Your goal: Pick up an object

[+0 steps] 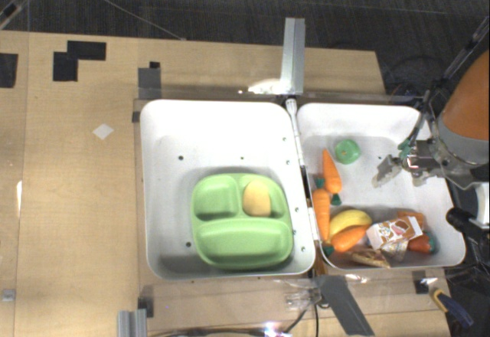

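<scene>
Gripper [389, 168] over right bin [383, 122], right side, fingers apart, gripping nothing. Below-left in the same bin: green ball [347, 150], carrot [330, 169], banana [350, 219], snack packet [393, 234]. Left bin [168, 129]: green tray [241, 240] with yellow lemon [258, 197].

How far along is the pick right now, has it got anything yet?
Nothing looks picked yet. The gripper hangs over the right bin with nothing between its fingers. The green ball, carrots, banana and snack packet all lie in that bin. A yellow item sits in the green tray in the left bin. Closing on something and lifting remain.
</scene>
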Available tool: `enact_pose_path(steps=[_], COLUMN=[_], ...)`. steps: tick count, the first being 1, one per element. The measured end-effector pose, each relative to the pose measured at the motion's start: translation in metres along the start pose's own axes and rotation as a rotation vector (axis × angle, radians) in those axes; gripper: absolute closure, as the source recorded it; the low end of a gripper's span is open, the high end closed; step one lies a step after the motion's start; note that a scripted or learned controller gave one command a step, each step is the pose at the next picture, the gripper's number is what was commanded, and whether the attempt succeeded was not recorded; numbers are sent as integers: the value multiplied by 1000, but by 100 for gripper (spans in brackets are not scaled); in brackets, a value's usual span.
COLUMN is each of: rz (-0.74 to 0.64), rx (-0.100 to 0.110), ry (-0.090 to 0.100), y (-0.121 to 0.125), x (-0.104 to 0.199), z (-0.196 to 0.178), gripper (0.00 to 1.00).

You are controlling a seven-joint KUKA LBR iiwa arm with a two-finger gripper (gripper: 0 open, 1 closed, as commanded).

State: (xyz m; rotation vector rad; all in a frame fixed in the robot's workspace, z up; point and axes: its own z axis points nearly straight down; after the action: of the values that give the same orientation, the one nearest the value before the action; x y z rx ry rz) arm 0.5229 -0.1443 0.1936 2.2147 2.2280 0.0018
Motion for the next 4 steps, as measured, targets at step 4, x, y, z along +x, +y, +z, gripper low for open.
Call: enact_pose_path(steps=[4], rz=[-148], rx=[-12], ry=[-2], y=[110], x=[52], z=[103], gripper=[0])
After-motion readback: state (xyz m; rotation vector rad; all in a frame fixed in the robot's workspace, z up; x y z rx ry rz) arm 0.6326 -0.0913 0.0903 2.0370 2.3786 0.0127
